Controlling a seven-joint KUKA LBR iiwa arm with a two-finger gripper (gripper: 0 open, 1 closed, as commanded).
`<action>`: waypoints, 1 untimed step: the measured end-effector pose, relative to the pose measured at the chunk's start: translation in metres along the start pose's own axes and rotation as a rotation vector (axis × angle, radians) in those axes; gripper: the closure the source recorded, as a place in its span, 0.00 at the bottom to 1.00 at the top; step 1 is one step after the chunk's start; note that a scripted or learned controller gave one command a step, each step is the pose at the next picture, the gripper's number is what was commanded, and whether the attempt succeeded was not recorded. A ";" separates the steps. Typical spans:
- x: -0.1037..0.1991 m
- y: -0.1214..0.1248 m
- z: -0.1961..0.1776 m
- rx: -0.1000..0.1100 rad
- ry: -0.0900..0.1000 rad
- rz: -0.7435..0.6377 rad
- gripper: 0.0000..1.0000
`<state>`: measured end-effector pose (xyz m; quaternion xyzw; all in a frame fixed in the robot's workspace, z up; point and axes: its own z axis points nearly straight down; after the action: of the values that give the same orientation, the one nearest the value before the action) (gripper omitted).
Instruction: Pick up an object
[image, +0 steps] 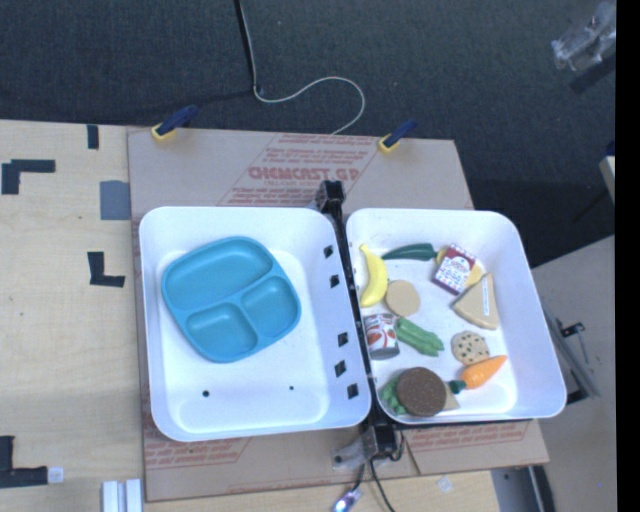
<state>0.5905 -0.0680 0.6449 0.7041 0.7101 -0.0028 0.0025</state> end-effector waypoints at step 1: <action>0.000 0.000 -0.010 0.000 0.000 0.000 1.00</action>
<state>0.5908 -0.0675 0.6550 0.7040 0.7102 -0.0028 0.0025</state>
